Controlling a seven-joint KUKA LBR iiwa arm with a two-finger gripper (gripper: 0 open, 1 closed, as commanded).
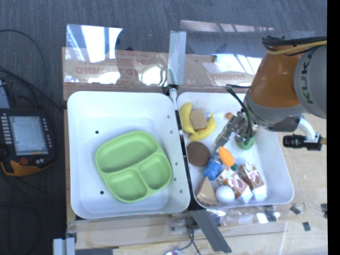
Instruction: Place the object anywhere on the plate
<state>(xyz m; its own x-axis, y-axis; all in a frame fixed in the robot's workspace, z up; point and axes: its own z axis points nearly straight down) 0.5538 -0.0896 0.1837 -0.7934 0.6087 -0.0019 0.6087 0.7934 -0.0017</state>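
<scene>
- Currently the arm (281, 84) is reaching in from the right and hanging over the right bin (284, 174), its grey body and orange band covering that bin's upper right part.
- The gripper (227, 133) is pointing down and to the left, sitting above the gap between the banana (187, 122) and the orange piece (226, 155); nothing is showing between its tips, and whether it is released or clenched is not something this view is settling.
- The plate (134, 166), green with three compartments, is lying in the left bin (85, 116) and is carrying nothing.
- Every candidate object is lying in the right bin: the banana with a tan block (198, 119) resting against it, a brown disc (198, 153) just below, a blue piece (212, 169) touching the orange piece, a tan wedge (206, 190), a white egg (225, 194), and small cartons (247, 179) near the lower right corner.
- A green item (245, 141) is sitting just beside the gripper, partly hidden by the wrist.
- Progress is looking early: no object is being lifted, and none is lying on the plate.
- What is remaining, by this reading, is the whole job: closing on one object, carrying it across the divider between the bins, and releasing it over any compartment of the plate.
- The crowding in the right bin is likely making a clean single pick the harder part.
</scene>
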